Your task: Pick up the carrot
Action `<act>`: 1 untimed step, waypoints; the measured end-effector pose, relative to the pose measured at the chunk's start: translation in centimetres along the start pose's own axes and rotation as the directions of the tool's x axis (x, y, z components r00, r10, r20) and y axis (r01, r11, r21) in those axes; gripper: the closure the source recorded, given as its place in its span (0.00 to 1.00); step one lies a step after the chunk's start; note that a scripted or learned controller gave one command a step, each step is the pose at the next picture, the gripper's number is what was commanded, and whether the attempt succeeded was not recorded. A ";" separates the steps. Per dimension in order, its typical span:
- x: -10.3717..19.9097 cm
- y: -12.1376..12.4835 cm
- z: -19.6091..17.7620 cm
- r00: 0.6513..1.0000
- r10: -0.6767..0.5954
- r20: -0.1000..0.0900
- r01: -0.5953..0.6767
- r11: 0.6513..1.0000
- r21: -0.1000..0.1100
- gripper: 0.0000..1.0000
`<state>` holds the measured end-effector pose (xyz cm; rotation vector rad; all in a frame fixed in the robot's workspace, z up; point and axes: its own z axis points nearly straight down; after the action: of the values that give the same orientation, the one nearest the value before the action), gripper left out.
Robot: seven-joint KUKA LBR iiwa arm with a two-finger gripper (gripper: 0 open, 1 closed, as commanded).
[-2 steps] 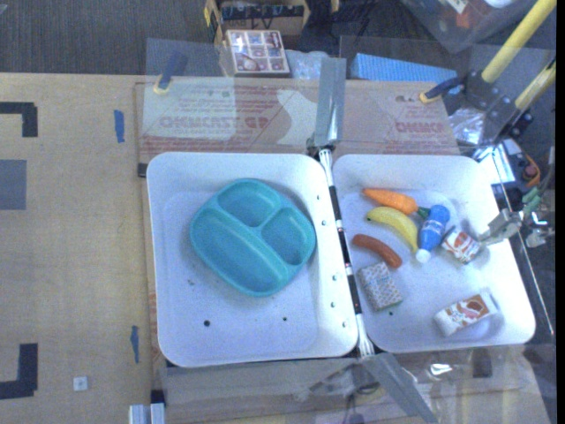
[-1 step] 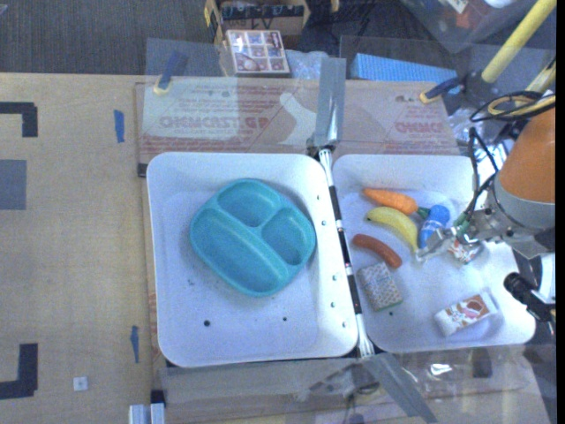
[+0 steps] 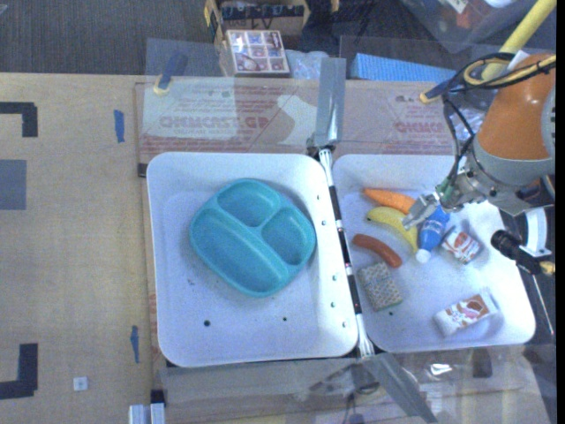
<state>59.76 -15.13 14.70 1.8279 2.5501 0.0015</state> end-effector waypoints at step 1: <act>-0.2 6.4 5.5 0.945 -0.327 -0.003 0.327 0.945 0.002 0.00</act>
<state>65.94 -13.29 9.24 1.3808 2.8214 -0.0010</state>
